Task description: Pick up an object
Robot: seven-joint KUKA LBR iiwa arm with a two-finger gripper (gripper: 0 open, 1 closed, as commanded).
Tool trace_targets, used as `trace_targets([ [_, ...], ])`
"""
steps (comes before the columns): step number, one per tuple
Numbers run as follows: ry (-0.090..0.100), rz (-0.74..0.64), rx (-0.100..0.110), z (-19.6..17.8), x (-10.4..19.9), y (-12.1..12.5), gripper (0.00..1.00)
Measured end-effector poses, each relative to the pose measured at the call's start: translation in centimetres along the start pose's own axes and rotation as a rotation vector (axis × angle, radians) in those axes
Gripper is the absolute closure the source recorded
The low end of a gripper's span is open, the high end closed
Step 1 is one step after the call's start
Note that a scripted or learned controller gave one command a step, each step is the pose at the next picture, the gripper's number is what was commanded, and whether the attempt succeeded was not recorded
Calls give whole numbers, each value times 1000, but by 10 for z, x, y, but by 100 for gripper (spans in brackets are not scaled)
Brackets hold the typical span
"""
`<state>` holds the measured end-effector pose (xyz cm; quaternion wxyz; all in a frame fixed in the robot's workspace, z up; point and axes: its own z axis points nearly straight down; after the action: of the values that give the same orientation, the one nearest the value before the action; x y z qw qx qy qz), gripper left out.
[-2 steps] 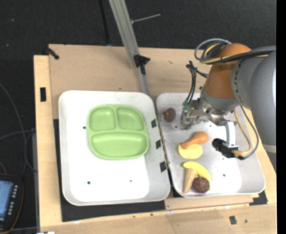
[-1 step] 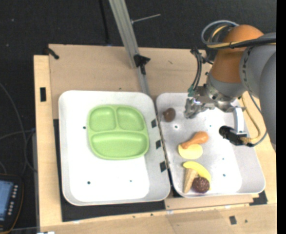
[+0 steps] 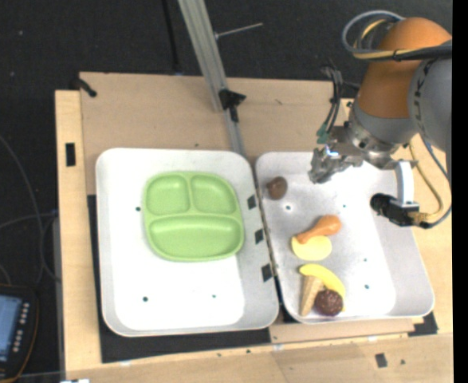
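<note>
Gripper (image 3: 323,171) above right bin (image 3: 377,298) — no readable writing.

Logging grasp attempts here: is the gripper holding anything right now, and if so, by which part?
Nothing is seen held. The gripper hangs over bare floor of the right bin, apart from the brown ball and the orange drumstick.

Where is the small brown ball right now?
In the camera view, the small brown ball lies in the right bin, near its upper left corner, beside the divide between the bins. The gripper hangs to its right, and the orange drumstick lies below.
</note>
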<state>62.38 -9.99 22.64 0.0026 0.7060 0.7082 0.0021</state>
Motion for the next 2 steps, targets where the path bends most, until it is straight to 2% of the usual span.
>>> trace_targets([
  [1,-1,0,0,-55,-1,2,100],
  [2,1,-2,7,-42,45,6,100],
])
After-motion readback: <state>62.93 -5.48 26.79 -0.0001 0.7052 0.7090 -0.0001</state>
